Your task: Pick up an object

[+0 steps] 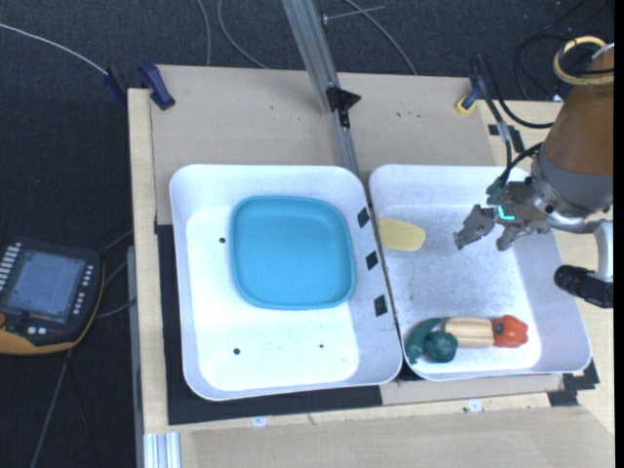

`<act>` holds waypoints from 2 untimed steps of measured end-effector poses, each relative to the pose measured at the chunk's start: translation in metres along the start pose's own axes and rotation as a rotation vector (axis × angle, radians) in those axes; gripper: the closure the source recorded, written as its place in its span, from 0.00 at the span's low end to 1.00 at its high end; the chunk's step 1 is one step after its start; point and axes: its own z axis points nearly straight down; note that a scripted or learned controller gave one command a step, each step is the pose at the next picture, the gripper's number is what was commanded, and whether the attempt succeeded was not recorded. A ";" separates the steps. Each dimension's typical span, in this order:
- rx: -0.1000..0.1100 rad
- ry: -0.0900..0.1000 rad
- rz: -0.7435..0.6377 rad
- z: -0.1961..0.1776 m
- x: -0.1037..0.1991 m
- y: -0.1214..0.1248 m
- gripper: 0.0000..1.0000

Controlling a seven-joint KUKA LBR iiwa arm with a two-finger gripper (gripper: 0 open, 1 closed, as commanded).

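Observation:
My gripper (489, 234) hangs over the upper middle of the right bin (556, 364), its two fingers spread apart with nothing between them. A pale yellow flat piece (402, 234) lies at the bin's left side, well left of the gripper. Along the bin's front edge lie a dark green rounded object (431, 344), a tan cylinder (470, 332) and a red object (510, 331), touching in a row, below the gripper.
The left bin (200, 349) holds a blue square plate (292, 252). A metal pole (312, 37) slants down to the seam between the bins. A handheld pendant (44, 291) and cables lie on the floor to the left.

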 end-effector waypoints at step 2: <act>0.005 0.000 0.000 0.059 0.005 0.005 0.00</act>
